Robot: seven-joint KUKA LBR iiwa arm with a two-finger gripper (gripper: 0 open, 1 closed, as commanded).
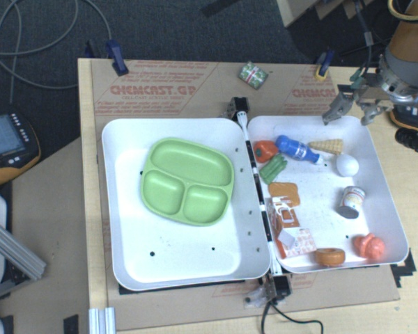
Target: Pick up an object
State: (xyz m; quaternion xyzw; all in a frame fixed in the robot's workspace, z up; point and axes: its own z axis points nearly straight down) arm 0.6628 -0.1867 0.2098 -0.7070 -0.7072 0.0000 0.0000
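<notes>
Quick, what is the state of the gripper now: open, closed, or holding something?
Gripper: open, holding nothing, above the far edge of the right bin.

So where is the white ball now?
The white ball lies in the right bin, near its far right side, just below the ice-cream cone and above the small can.

Two white bins (118,186). One green divided plate (188,181). One blue bottle (297,149), one white ball (346,165), one small can (350,201), one cone (326,145), one bread roll (330,257). Two blue clamps (115,56).
</notes>
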